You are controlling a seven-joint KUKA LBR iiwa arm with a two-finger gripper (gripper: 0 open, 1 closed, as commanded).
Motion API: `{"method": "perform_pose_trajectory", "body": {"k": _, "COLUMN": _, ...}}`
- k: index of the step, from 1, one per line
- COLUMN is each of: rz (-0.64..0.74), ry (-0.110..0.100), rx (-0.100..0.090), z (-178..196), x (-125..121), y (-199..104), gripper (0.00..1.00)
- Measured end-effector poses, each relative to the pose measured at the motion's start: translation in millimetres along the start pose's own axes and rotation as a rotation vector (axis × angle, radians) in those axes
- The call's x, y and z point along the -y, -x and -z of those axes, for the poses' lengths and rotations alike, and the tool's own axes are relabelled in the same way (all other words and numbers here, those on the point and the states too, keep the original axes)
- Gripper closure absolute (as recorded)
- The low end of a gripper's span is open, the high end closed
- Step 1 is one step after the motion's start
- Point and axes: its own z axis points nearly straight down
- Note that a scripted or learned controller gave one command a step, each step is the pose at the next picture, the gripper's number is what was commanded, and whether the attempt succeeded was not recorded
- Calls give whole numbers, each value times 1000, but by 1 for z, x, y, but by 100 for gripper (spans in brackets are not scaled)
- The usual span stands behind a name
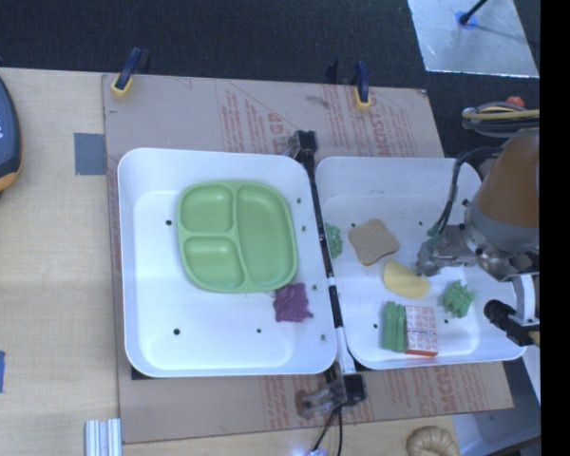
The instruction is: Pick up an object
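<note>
On the tabletop [47, 283], the left bin [147, 340] holds a green divided plate [237, 236] and a purple lump [292, 303] just below its corner. The right bin [361, 174] holds a tan bread slice [372, 241], a yellow piece [404, 280], a small green bit [333, 240], a green block [392, 326] beside a red-and-white box [421, 331], and a leafy green piece [457, 298]. The gripper [435, 257] sits low over the yellow piece's upper right edge; whether it is open or holds anything cannot be told. The piece is pale, smooth and rounded.

Faint red print runs across the cardboard sheet [266, 112], too small to read.
</note>
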Motion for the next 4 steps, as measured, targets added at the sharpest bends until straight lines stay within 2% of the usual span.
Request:
{"method": "perform_pose_trajectory", "body": {"k": 1, "rz": 3, "ry": 0, "rx": -1, "z": 0, "x": 26, "y": 1, "gripper": 100}}
{"method": "perform_pose_trajectory", "body": {"k": 2, "rz": 7, "ry": 0, "rx": -2, "z": 25, "x": 31, "y": -43, "gripper": 100}}
{"method": "perform_pose_trajectory", "body": {"k": 3, "rz": 6, "ry": -1, "rx": -1, "z": 34, "x": 31, "y": -40, "gripper": 100}}
{"method": "perform_pose_trajectory", "body": {"k": 4, "rz": 5, "ry": 0, "rx": 0, "z": 18, "x": 24, "y": -40, "gripper": 100}}
